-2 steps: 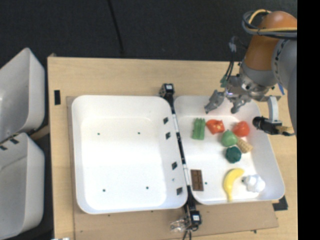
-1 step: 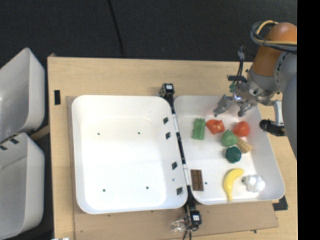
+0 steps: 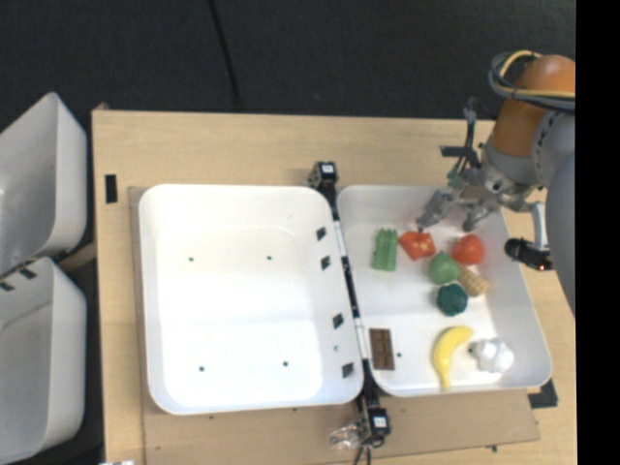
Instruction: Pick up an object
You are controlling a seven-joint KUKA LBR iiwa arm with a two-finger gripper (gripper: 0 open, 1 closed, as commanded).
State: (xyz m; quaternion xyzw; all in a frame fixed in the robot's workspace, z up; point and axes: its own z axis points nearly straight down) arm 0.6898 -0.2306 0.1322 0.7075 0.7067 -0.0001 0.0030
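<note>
White plastic on both sides of you: the left bin point(image 3: 237, 294) sits beside the right bin point(image 3: 513, 356), the two touching along a black-clipped seam at the middle of the bench point(image 3: 194, 129).

Moving right past the seam, you'll find a small brown block point(image 3: 381, 348) near the right bin's left wall, towards the front. Behind it lies a green block point(image 3: 386, 250). Next comes a red piece point(image 3: 418, 245), close to the green block but apart from it. To its right a light green lump point(image 3: 445, 267) sits just above a dark teal ball point(image 3: 451, 299), the two touching or nearly so. A banana point(image 3: 449, 352) lies near the front wall, with a white clump point(image 3: 494, 356) just beside it. A red ball point(image 3: 468, 249) rests right of the light green lump, and a tan piece point(image 3: 473, 281) lies just below it.

Your gripper point(image 3: 448, 214) hangs over the back of the right bin, its fingers spread apart, with nothing between them. One fingertip points down at the red piece, close above it; the other reaches toward the red ball. You can't tell whether either tip touches.
</note>
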